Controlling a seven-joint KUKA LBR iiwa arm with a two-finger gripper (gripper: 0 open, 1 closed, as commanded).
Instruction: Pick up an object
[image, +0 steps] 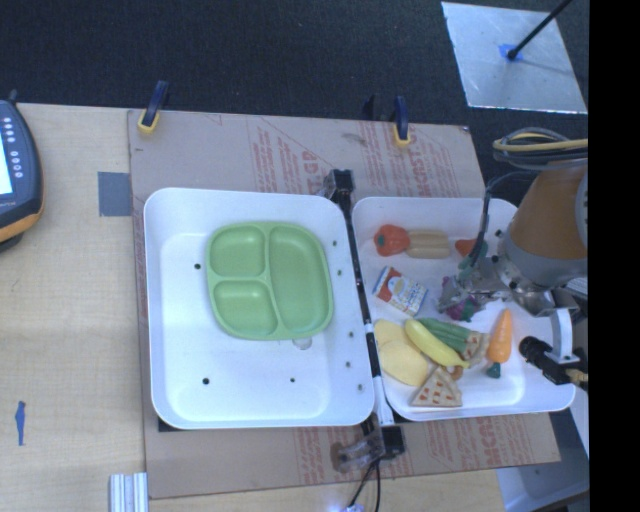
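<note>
The right bin (520, 398) holds several toy foods. A red tomato (392, 239) and a beige bun (428, 244) lie at the back, with a small carton (401, 292) in front of them. Nearer the front are a banana (431, 342), a green cucumber (450, 333), a yellow lump (400, 360), a waffle wedge (435, 389) and an orange carrot (499, 337). My gripper (468, 288) reaches down into this bin from the right, low over its middle, just behind the cucumber and to the right of the carton. The arm's grey and orange wrist (545, 225) hides the bin's right rear part.
The left bin (180, 390) carries a green divided plate (270, 279). A black divider clip (342, 183) sits between the bins at the back. Blue and yellow clamps (401, 124) pin the cardboard sheet. A handheld pendant (15, 165) lies at the far left of the bench.
</note>
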